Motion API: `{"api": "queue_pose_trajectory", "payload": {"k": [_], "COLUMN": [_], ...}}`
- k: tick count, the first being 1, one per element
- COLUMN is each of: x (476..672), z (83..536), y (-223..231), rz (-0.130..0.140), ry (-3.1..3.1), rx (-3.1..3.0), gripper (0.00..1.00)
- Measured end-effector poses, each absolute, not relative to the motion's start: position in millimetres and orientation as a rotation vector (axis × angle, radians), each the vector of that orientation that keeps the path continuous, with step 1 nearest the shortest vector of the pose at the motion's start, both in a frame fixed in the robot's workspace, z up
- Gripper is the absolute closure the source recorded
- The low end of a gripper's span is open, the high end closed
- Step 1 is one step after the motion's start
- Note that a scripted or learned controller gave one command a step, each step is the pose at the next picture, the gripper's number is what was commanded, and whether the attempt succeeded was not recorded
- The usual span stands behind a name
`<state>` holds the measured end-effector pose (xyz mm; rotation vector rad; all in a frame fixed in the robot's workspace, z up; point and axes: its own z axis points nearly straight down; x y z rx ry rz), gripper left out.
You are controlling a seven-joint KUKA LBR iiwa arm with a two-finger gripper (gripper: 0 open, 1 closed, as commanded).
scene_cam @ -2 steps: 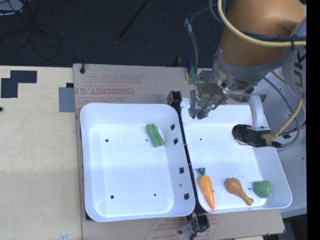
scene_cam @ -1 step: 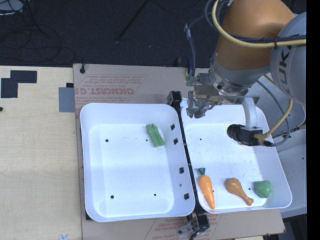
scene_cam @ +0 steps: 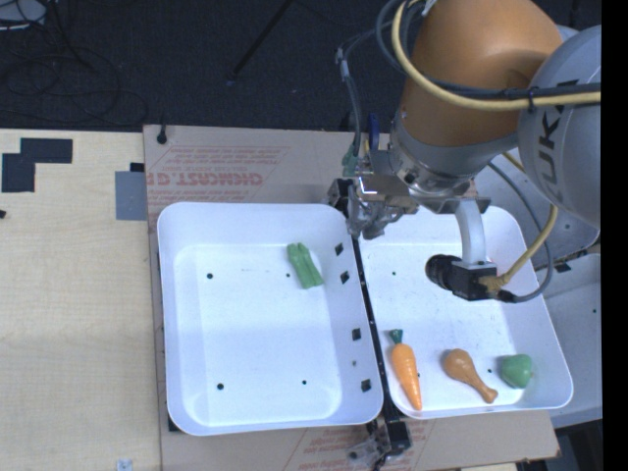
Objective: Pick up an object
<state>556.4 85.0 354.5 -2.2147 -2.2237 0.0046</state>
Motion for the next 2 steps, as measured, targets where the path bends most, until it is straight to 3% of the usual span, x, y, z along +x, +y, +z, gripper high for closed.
{"api": "queue_pose_trajectory", "payload": {"k": [1, 2], "x": [512.2, 614.2], "z": [389, 436], "y": [164, 135], "rz": [-0.001, -0.003], "ry": [-2.231, -2.221], "rx": [-2.208, -2.228], "gripper": [1.0, 1.0]}}
